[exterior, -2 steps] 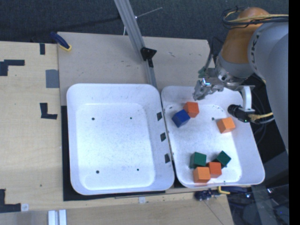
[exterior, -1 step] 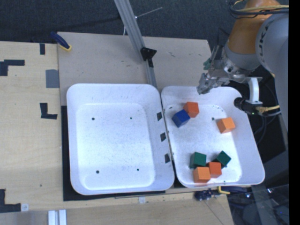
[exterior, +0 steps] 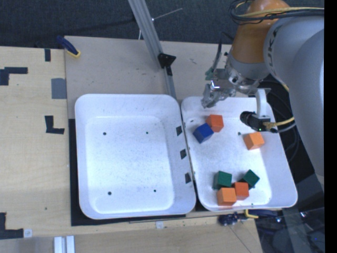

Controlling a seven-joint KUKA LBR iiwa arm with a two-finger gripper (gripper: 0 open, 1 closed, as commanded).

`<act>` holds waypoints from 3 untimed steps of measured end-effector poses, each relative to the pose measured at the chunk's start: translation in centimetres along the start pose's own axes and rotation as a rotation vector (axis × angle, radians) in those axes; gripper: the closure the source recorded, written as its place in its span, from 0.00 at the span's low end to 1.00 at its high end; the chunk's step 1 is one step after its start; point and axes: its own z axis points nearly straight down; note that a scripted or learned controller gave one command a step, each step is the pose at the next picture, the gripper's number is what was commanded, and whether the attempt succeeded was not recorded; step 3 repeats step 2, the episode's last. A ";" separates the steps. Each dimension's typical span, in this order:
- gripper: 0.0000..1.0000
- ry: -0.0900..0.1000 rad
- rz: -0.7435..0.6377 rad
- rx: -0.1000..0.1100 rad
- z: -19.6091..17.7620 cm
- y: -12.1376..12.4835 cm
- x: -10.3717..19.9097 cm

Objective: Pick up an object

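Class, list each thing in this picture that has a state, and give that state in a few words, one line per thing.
Gripper: above the right bin's far edge, holding nothing visible.
Blue block: lying in the right bin, touching an orange block.
Lone orange block: lying apart.
Green blocks: clustered with two orange blocks.
Left bin: upright.

Big rounded grey arm (exterior: 303, 67) with a glossy orange band (exterior: 255, 33) above the wrist. Thin dark cables looped over the orange top. Metal claw (exterior: 212, 100) of small silvery parts below. Black cylindrical fitting (exterior: 253, 120) with a yellowish cable alongside.
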 end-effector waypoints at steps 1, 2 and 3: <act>1.00 0.001 -0.001 -0.001 -1.1 -0.6 6.0; 1.00 0.001 -0.002 -0.002 -2.1 -0.5 12.1; 1.00 0.001 -0.002 -0.002 -2.1 -0.5 12.1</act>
